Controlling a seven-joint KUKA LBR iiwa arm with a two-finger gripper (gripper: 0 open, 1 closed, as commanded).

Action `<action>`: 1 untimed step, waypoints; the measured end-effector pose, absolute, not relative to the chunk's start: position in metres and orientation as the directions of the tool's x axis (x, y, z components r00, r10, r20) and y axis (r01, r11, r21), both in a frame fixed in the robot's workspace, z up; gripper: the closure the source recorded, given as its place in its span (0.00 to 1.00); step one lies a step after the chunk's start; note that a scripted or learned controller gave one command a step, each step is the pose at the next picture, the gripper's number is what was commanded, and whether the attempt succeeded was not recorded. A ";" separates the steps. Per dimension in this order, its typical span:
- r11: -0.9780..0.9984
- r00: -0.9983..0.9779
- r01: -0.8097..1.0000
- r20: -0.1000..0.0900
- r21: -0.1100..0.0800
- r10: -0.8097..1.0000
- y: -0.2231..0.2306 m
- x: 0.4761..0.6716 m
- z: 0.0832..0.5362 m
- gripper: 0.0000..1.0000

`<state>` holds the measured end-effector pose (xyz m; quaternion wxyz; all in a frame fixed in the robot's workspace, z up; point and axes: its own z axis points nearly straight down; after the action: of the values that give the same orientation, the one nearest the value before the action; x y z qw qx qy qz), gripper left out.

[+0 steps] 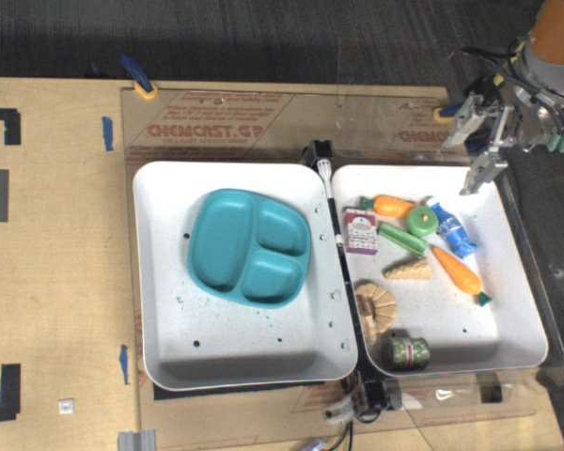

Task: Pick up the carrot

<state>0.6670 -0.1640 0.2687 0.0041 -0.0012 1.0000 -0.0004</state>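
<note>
The carrot (pixel 457 271) is orange with a small green end and lies slantwise in the right bin (pixel 517 280), right of centre. My gripper (pixel 466 163) hangs over the bin's far right corner, well above and behind the carrot. Its two pale fingers (pixel 480 171) stand apart, with nothing between them.
Around the carrot lie a blue bottle (pixel 452 229), a round green piece (pixel 421 219), a green pod (pixel 401 240), a small orange vegetable (pixel 392 206), a pink box (pixel 360 231), a tan biscuit (pixel 409 270), a wooden fan (pixel 376 306) and a can (pixel 409 350). The left bin (pixel 169 327) holds a teal divided plate (pixel 249 247).
</note>
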 end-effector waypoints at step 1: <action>0.973 -0.973 -0.230 -0.012 -0.003 -0.230 -0.167 0.670 0.101 0.00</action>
<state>0.6704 -0.1666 0.1006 0.0062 -0.1156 0.9933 -0.0009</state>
